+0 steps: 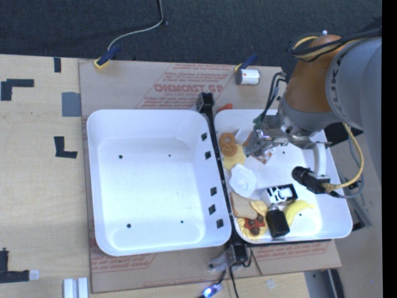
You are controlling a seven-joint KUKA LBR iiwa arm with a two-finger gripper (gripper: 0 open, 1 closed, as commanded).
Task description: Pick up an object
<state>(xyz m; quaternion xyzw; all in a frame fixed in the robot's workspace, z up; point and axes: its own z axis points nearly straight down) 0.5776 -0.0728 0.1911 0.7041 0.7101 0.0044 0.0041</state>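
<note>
I see a pale wooden table (37,185) against dark carpet (74,11); brown cardboard (155,85) under two bins reads "CHEMCAST". The tool (263,143) hangs over clutter, its grip I cannot tell.

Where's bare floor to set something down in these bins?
The left bin offers bare white floor wall to wall. In the right bin, items crowd the divider side around the white cup and banana; the pincer hangs over its top.

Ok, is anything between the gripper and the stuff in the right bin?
Nothing visible. The gripper sits low in the right bin, beside the tan pretzel-shaped toy and above the white cup. The other objects lie nearer the front edge.
</note>
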